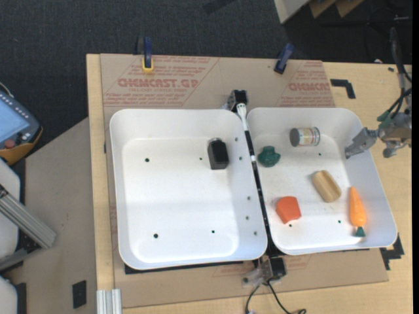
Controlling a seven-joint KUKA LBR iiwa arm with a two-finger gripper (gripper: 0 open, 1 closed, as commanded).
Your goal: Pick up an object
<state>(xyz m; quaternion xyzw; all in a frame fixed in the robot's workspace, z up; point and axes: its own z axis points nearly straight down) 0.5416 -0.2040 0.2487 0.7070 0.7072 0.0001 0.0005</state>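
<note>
two shallow white bins sit side by side on a brown board printed with red lettering, filling the middle of the frame. the left bin [177,234] holds a small black block [218,154], which lies in its upper right part, near the wall shared with the other bin. the right bin [373,175] holds five things. a short grey and silver can [305,137] lies on its side in the upper middle of that bin. a dark green piece [268,156] sits to the lower left of the can, just beside the dividing wall. a tan, bread-like roll [326,186] lies tilted in the middle of the bin, and an orange-red block [288,209] rests below and to the left of it. an orange carrot [357,207] with a green tip pointing down lies along the bin's right wall, near the lower right corner. the gripper [376,142] shows at the right edge of the frame, by the upper right rim of the right bin; a grey finger [359,143] juts left over the rim and a second grey part shows just right of it, with a gap between them and nothing in that gap, so it stands parted and holds no object. it is apart from every thing in the bin, the can being the nearest to its left. two blue clamps [146,51] grip the board's top edge, and a blue-screened device [13,120] shows at the far left.
</note>
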